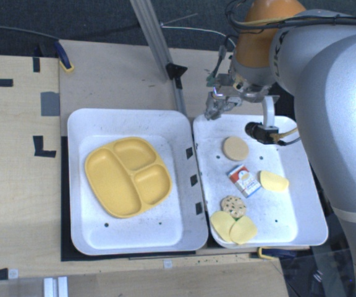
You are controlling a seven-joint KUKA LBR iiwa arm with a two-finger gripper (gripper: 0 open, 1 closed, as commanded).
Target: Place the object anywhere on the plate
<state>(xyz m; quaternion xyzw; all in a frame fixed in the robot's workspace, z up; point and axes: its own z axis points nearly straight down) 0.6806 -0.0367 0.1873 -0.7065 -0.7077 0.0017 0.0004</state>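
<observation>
A yellow plate (pixel 127 176) with three compartments lies in the left bin (pixel 79 215). The right bin (pixel 301 221) holds a round tan biscuit (pixel 235 148), a small red and white box (pixel 244 181), a yellow wedge (pixel 274 182), a chocolate-chip cookie (pixel 233 205) and two pale yellow slices (pixel 233 228). My gripper (pixel 212 111) hangs over the far left corner of the right bin, up and to the left of the tan biscuit. I see nothing held in it.
A slanted metal pole (pixel 156 42) rises behind the bins and meets the bench near the wall between them. The arm's grey body (pixel 332 104) covers the right side of the right bin. Bare wooden bench lies to the left.
</observation>
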